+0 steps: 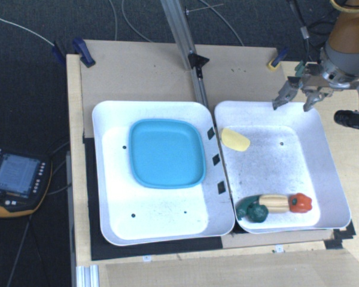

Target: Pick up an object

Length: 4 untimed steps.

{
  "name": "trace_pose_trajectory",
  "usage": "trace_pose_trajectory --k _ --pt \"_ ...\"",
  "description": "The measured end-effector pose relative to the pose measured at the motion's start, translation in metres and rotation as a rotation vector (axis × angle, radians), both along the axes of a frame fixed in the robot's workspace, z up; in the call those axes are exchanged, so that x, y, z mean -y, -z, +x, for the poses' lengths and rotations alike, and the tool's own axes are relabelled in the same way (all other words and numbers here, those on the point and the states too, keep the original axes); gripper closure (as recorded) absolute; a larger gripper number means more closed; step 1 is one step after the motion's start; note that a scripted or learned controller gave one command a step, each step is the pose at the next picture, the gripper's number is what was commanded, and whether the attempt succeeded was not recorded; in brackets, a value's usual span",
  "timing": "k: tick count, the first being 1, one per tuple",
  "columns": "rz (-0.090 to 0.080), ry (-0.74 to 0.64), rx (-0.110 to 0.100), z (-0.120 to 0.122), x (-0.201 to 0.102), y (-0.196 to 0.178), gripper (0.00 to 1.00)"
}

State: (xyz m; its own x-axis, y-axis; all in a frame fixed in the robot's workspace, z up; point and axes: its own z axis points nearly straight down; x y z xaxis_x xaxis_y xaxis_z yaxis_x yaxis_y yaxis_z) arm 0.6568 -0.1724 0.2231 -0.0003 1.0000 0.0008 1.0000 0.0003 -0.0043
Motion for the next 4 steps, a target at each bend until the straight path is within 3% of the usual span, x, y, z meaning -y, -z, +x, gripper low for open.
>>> trace_pose_trajectory --k 1,2,3,4 --pt "0.000 0.000 0.000 -0.011 0.000 0.054 0.00" --pt "0.000 0.000 0.000 -0.002 -0.004 0.107 0.00" --pt "-0.001 -0.001 0.007 -0.001 -0.004 0.093 1.00" --pt "-0.002 0.000 0.010 -0.003 -0.008 0.031 1.00"
